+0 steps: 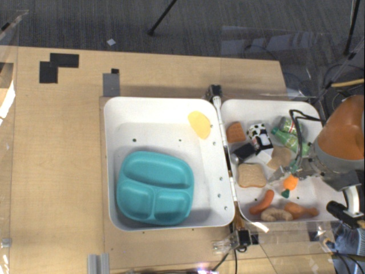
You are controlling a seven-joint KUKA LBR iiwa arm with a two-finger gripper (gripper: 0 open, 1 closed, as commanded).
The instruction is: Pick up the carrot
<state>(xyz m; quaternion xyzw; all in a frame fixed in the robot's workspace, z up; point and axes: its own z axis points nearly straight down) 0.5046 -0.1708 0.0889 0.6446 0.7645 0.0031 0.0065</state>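
The carrot (290,183) is a small orange piece in the right bin (308,108), just right of a bread slice. My gripper (294,173) comes in from the right and its tip sits directly over the carrot's upper end, touching or nearly touching it. The wrist and the orange band of the arm (342,136) cover the bin's right side. The carrot's lower end points toward the bin's front.
Around the carrot lie a bread slice (251,176), two sausages (262,201) (300,210), a knobbly tan piece (278,214), a green item (285,136), a cow toy (259,133) and a brown bun (235,133). The left bin holds a teal divided tray (155,187) and a yellow piece (199,123).
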